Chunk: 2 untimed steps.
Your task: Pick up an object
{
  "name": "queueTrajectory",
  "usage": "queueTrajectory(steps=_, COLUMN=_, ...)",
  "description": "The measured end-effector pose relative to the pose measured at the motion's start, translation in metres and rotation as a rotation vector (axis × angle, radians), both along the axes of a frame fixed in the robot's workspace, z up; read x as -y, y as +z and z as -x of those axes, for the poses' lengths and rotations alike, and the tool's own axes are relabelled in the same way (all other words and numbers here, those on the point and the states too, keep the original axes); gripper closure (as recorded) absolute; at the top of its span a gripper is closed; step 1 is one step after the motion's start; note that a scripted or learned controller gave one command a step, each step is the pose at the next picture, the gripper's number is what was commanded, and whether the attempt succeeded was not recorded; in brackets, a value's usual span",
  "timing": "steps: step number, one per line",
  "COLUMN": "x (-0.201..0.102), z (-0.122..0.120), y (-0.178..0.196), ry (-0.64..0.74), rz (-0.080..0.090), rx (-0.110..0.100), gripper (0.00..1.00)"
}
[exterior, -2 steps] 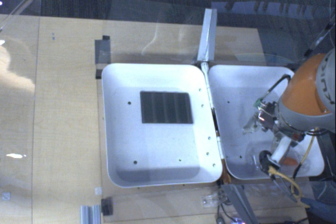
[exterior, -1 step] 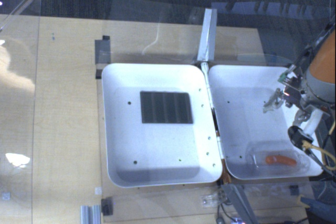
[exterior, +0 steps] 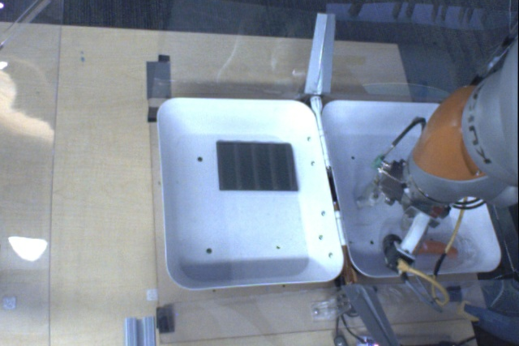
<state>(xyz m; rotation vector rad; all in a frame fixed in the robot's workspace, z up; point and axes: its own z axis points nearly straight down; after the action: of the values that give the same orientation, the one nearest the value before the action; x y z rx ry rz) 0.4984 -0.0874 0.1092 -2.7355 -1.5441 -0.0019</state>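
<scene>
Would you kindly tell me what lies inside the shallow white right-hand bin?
A small reddish object lies near the lower right corner of the shallow white bin. The grey arm with the orange band covers much of its floor, hiding anything beneath.

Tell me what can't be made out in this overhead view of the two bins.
1. Camera view: the arm covers the middle and right side of the right bin; anything beneath it is hidden.
2. Camera view: a small reddish thing near that bin's front is too small and cable-crossed to identify.
</scene>
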Motion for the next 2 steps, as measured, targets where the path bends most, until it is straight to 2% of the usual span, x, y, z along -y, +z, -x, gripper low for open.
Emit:
queueTrajectory(steps=1, x=0.035, z=-0.015, y=0.139, ry=0.033, rz=0.003, rx=0.008, gripper=0.0)
queueTrajectory(steps=2, x=0.109, z=0.01, y=0.197, ry=-0.103, rz=0.003, rx=0.005, gripper=0.0)
